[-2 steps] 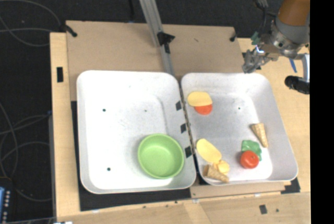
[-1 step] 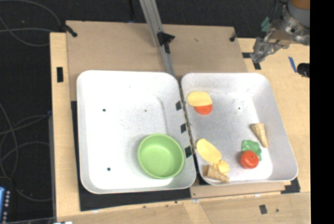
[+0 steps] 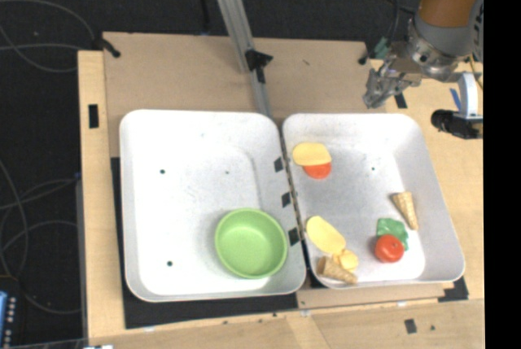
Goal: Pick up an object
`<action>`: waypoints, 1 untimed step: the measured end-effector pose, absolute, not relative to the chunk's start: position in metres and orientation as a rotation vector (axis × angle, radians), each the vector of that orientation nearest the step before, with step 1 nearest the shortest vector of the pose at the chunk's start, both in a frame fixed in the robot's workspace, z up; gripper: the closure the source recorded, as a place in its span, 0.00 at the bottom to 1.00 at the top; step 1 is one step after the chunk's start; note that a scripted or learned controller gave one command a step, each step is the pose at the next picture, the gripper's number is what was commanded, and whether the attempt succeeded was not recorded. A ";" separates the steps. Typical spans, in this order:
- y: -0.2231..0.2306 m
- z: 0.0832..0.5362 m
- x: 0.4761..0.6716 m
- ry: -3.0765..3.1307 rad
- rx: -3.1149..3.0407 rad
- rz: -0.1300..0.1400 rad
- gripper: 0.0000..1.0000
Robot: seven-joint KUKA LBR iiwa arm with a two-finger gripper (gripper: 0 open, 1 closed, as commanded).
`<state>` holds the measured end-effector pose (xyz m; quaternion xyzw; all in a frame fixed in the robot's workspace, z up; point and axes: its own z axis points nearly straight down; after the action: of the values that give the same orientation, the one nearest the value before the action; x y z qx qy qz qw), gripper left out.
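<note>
Camera view: the gripper (image 3: 383, 91) hangs above the bench beyond the right bin's (image 3: 423, 140) far edge, apart from everything in it; whether it is parted or closed cannot be told. Inside that bin lie a yellow-and-orange piece (image 3: 313, 158) near the far left corner, a yellow piece (image 3: 325, 234) and a tan waffle-like piece (image 3: 338, 267) at the near left, a red tomato with green leaves (image 3: 390, 244) and a tan cone (image 3: 404, 208) at the right. A green bowl (image 3: 251, 242) sits in the left bin (image 3: 163, 144). A grey metal post (image 3: 232, 14) slants over the bench.

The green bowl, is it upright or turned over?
Upright: the green bowl in the left bin shows its open hollow inside and rim facing up.
</note>
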<state>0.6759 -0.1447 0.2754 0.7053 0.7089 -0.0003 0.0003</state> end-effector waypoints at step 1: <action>-0.092 0.270 0.674 2.228 2.214 0.000 1.00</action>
<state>0.6742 -0.0922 0.2698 0.7049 0.7093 0.0000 0.0001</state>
